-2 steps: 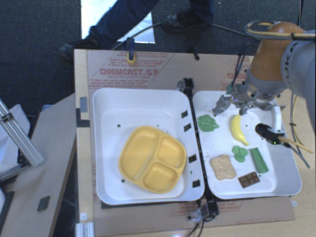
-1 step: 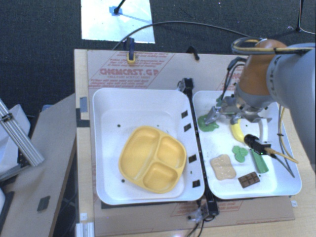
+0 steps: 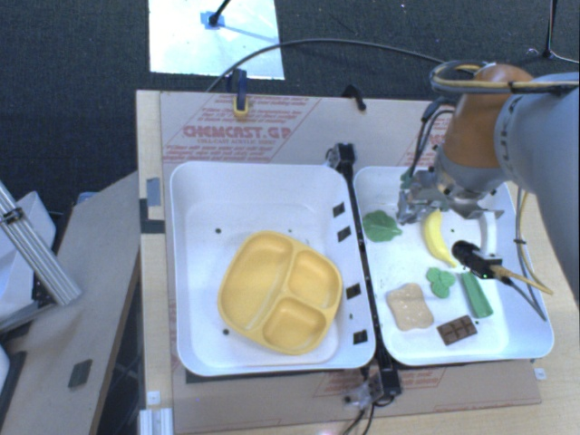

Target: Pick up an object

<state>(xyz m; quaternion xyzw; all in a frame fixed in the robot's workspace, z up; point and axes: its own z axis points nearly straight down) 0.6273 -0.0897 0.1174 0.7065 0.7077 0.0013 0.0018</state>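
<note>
gripper [image 3: 419, 199] low over the far end of the right bin [image 3: 535, 338], hanging beneath the orange band and grey wrist; whether open or shut, cannot tell from this slant; nothing seen held. banana [image 3: 437, 237] lying just beside and slightly nearer the camera than the gripper, to its right, long axis running roughly from far to near, top end tucked close under the wrist. green leaf [image 3: 381, 226] just to the gripper's near-left, against the divider. further toward the camera: small green piece [image 3: 441, 283], green stick [image 3: 476, 294], cracker [image 3: 410, 306], brown chocolate bar [image 3: 457, 330]; all well apart from the gripper. yellow tray [image 3: 280, 292] alone in the left bin [image 3: 195, 243]. likely target the banana or the leaf; short shift sideways needed, jaws best set across the banana's narrow width.
</note>
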